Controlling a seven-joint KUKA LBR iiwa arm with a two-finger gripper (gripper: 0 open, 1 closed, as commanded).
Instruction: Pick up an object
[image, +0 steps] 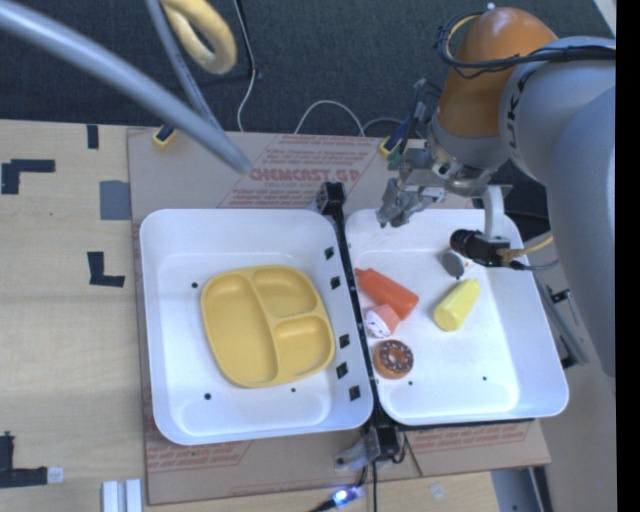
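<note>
two bins: left bin (170, 400) holds yellow tray (268, 324); right bin (500, 390) holds carrot (387, 291), donut (393, 358); gripper (398, 207) state unclear.

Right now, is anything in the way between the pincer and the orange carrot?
Nothing visible is. The pincer hangs over the right bin's far left corner, and bare white floor lies between it and the carrot. The dice and donut sit beyond the carrot.
</note>
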